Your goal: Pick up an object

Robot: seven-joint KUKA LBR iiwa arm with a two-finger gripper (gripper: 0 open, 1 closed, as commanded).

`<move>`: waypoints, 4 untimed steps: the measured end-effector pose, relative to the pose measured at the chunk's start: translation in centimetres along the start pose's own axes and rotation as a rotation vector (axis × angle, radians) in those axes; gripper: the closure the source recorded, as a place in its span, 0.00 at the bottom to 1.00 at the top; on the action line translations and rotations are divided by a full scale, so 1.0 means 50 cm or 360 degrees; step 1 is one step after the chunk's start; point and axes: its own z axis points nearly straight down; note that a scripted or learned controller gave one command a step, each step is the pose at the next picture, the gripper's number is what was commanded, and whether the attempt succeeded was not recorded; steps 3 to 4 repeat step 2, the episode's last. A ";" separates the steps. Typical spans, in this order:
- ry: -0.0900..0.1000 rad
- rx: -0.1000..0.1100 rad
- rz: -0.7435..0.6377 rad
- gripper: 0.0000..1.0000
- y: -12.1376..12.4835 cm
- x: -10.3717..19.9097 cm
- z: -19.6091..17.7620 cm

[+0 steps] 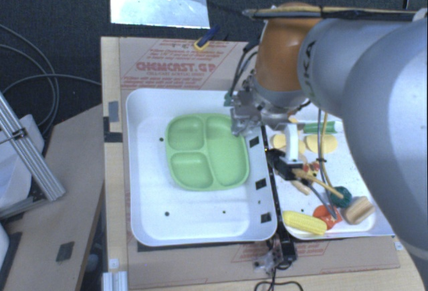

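Arm: the grey KUKA arm (374, 95) sweeps in from the right, its orange band (281, 49) sitting above the wrist, right over the seam between the two bins.
Gripper: the gripper (242, 124) hangs low at the right edge of the left bin (147, 216), just at the rim of the green tray (204, 152); whether it is spread or closed, I cannot tell from here, and nothing is visibly in its grasp.
Left bin: the green divided tray lies flat near the middle, its right edge tucked under the gripper.
Right bin: the right bin (374, 229) carries the small stuff. A corn cob (304, 221) lies at the front edge, a red piece (325, 213) and a tan cork-like piece (356, 209) sit just beside it, yellow round pieces (314, 144) lie nearer the middle, and a green stick (319, 128) lies toward the back edge.
Step in hand: looks like the approach or descent onto a target; no pick made yet, as far as can be judged.
Likely target: the tray's right rim is closest, though that is a guess.
Next move calls for: settling squarely over a graspable edge, closing firmly, then lifting straight up clear of the bin wall.
Risk: a thin tray rim could slip out, or the tray could drag against the divider.
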 end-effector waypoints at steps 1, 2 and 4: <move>-0.0001 -0.0004 0.0001 1.00 -0.053 0.063 0.077; 0.0002 -0.0047 0.0000 1.00 0.112 0.061 -0.366; 0.0002 -0.0047 0.0000 1.00 0.112 0.061 -0.366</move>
